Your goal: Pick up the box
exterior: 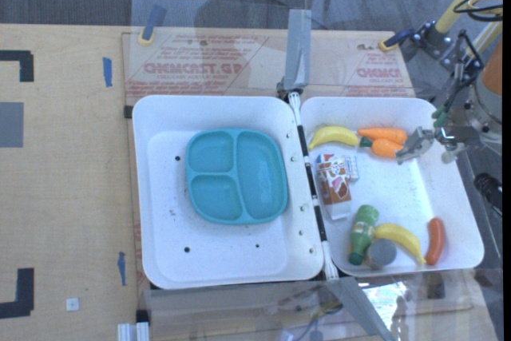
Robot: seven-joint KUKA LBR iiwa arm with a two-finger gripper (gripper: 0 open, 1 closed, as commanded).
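Green bottle (362, 232) sits closest to me; the box (334, 184) lies well left of my gripper (427, 146), fingers apart, holding nothing.

Divided plate (237, 175) lies in left bin (152, 251). Box (334, 184) in right bin (467, 208), against its left wall. Tool (427, 144) apparently above that bin's far right.
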